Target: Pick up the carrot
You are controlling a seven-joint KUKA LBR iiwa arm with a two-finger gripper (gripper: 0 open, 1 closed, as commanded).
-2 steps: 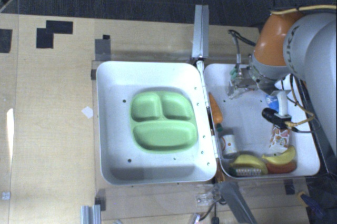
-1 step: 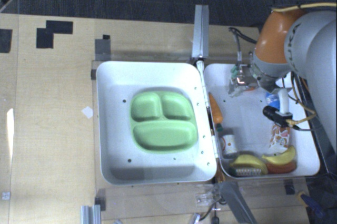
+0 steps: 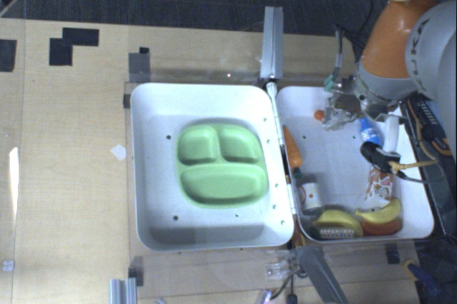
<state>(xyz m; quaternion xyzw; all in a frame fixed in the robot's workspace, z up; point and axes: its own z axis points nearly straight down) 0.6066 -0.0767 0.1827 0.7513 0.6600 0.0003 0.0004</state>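
Observation:
The carrot [image 3: 291, 148] is a long orange piece with a dark green end. It lies along the left wall of the right bin [image 3: 423, 224], pointing toward the front. My gripper [image 3: 335, 112] hangs over the back part of that bin, to the right of the carrot and farther back, well apart from it. A small orange bit [image 3: 319, 114] shows just left of the gripper; I cannot make out what it is.
A green divided plate [image 3: 220, 162] lies in the left bin [image 3: 150, 224]. In the right bin are a small can [image 3: 310, 194], a banana [image 3: 335, 218], a yellow-red fruit [image 3: 382, 217], a printed packet [image 3: 378, 185] and a blue item [image 3: 368, 130].

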